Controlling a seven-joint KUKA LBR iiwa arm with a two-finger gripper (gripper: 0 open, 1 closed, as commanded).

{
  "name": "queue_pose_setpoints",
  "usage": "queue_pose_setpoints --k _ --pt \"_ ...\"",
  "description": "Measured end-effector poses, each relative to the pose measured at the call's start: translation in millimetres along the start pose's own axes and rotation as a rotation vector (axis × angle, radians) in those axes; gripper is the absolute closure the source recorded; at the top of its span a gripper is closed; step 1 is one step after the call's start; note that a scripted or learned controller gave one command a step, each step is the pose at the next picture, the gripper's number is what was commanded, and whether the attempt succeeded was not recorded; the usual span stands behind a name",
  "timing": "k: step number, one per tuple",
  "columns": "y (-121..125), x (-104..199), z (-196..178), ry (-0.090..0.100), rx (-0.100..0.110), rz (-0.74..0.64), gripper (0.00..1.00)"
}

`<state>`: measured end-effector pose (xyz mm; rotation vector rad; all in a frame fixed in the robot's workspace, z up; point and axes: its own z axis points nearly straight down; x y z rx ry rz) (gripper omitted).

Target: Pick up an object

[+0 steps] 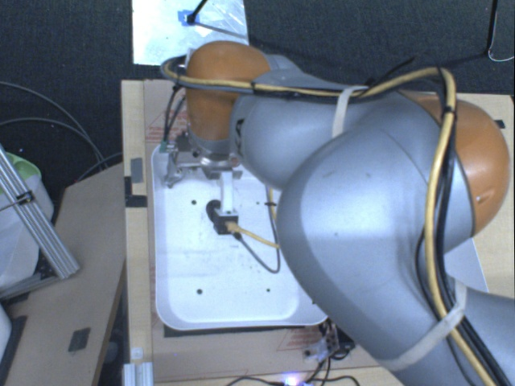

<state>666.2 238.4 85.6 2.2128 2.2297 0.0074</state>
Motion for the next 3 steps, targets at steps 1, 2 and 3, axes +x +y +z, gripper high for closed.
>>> queue_pose_setpoints --k 1,2,3 --pt "1.3 -2.9 -11.4 0.001 -0.001 0.003 1.0" --pt "4.4 -45.1 -111.4 -0.001 -0.006 0.01 1.0" --pt "4.1 -126.2 -197.6 -0.005 -0.008 0.014 1.0"
